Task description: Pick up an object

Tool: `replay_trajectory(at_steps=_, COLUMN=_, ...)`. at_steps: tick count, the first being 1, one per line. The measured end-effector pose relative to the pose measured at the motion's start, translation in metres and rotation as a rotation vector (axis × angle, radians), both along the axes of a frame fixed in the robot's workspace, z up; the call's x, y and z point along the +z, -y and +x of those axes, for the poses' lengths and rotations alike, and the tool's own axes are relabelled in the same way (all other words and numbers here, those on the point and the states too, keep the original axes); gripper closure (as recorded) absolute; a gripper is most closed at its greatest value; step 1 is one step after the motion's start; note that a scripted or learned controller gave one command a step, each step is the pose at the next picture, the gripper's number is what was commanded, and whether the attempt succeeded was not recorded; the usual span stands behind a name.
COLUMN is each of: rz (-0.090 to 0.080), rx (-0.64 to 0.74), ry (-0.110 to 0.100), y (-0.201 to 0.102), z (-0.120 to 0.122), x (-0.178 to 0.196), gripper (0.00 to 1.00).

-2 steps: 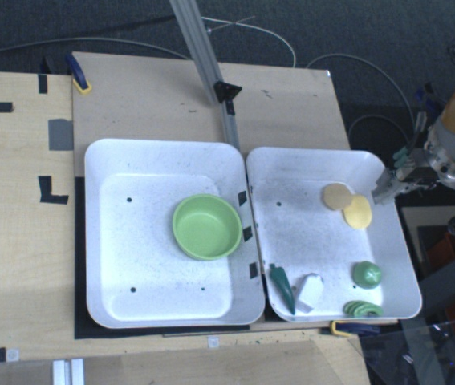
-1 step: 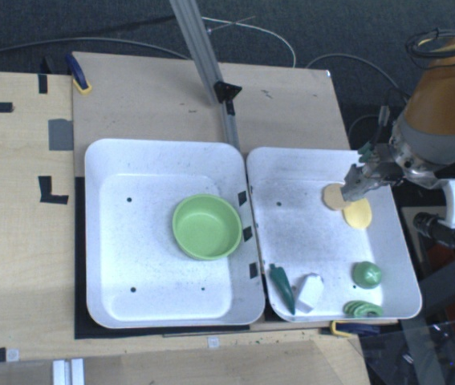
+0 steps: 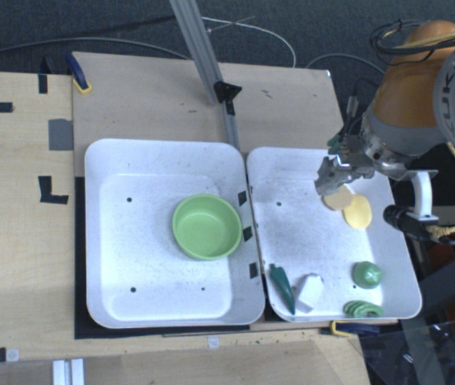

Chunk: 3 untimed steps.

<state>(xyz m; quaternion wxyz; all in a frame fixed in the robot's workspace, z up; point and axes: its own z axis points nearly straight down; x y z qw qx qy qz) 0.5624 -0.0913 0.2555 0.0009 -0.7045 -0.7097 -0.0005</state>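
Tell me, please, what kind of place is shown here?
Probably a robotics lab bench: two shallow white plastic bins side by side on a wooden bench, a grey-and-orange robot arm, and loose cables behind.

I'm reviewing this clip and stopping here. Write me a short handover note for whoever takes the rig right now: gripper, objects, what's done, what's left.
Gripper: low over the upper part of the right bin, right at the tan disc; finger state can't be read from this view, so no grasp confirmed.
Objects: yellow piece beside the disc; green ball, green ridged piece, white block and dark green tool along the near edge. Green bowl sits in the left bin.
Done: approach only.
Left: grasp and lift one object.
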Motion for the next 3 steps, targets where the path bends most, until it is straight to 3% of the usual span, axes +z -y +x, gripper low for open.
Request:
replay_trajectory(at_steps=1, rz=-0.001, rx=-0.001, ry=-0.003, y=-0.057, z=0.013, x=-0.017, gripper=1.0)
replay_trajectory(at_steps=3, rz=0.0, rx=0.001, ry=-0.002, y=-0.171, z=0.032, x=-0.016, gripper=1.0)
